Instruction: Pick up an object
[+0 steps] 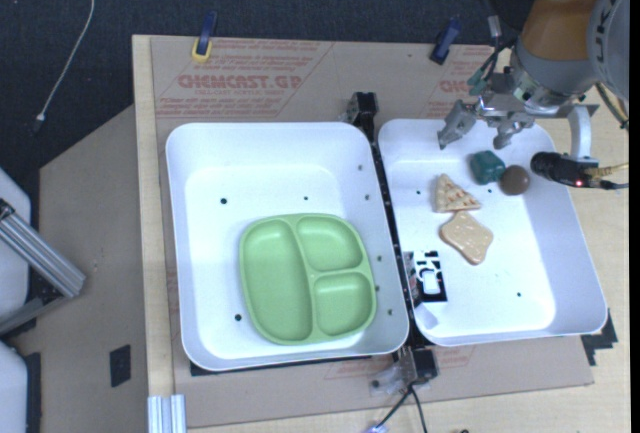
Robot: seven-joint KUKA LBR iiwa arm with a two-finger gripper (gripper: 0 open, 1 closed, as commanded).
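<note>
- The pincer (482,128) is hanging over the far edge of the right bin (520,306), its fingers spread apart and gripping nothing.
- Four small things are lying in that bin near the pincer: a teal block (488,166), a brown ball (515,181) touching it, a tan wedge (453,193) and a beige slab (467,237).
- A green divided plate (305,277) is sitting in the left bin (200,171).
- Both bins are resting on the table (160,91).

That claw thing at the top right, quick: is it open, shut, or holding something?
Gripper: jaws open with nothing between them, above the far end of the right bin, near the teal object.
</note>
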